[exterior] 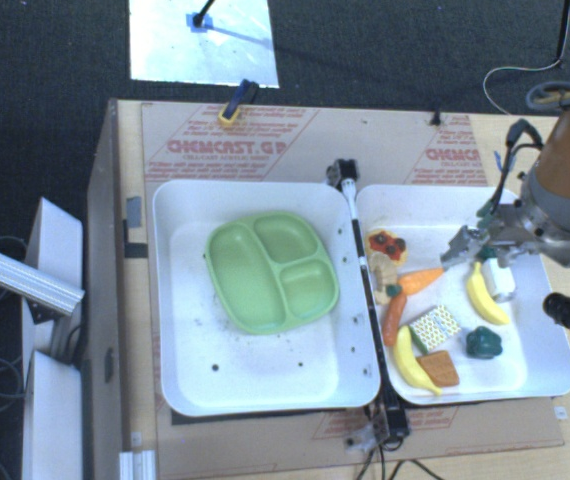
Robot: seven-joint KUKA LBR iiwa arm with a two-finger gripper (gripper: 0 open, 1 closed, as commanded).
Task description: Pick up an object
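The jaws hang over the right bin (555,368), near its back half, and I cannot tell from the camera view how far they are open or if they hold something; the metal parts of the gripper (485,243) overlap there with the toys. The grey arm (565,193) with the orange band comes in from the right side.

Just below the jaws lies a yellow banana (487,298), with a small white piece (502,280) touching its upper end. An orange carrot (421,280) lies just beside the jaws on the left, pointing toward them. Further left, near the divider, are a pizza slice (386,245) and a thin red-orange pepper (394,316). In the front part of the bin I see a checkered block (435,326), a second banana (412,361), a brown piece (441,369) and a dark green vegetable (483,343), all apart from the jaws.

The left bin (195,368) carries a green divided plate (273,271). Both bins stand on the worktop (215,143).
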